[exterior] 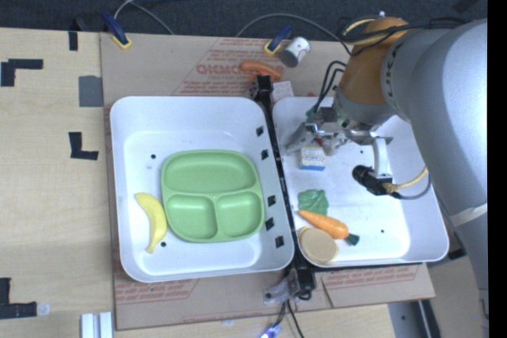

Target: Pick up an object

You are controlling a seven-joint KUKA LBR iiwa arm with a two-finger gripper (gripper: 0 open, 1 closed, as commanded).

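The box (313, 161), small, white and blue, looks like the likeliest thing for this pick. It lies on the floor of the right bin (396, 233), just right of the wall shared by the two bins and a little above the middle of the frame. It looks to be resting flat, not lifted.

The arm (444, 115) fills the right side of the picture and bends in over the upper part of that bin. The left bin (127, 119) carries a green tray (212, 194) with a banana (153, 219) beside it at lower left, both well apart from the action.

In the lower part of the right bin lie a carrot (325, 224), a green leafy piece (313, 199) just above it and a tan round disc (319, 246) just below it, all near one another and below the box.

The hand (318, 132) sits just above the box in the frame, close over it or touching its top edge; from this slant I cannot tell which, nor whether the hand is wide or narrow.

By my reckoning the approach is done and the grasp and the lift are both left. Nothing shows as held.
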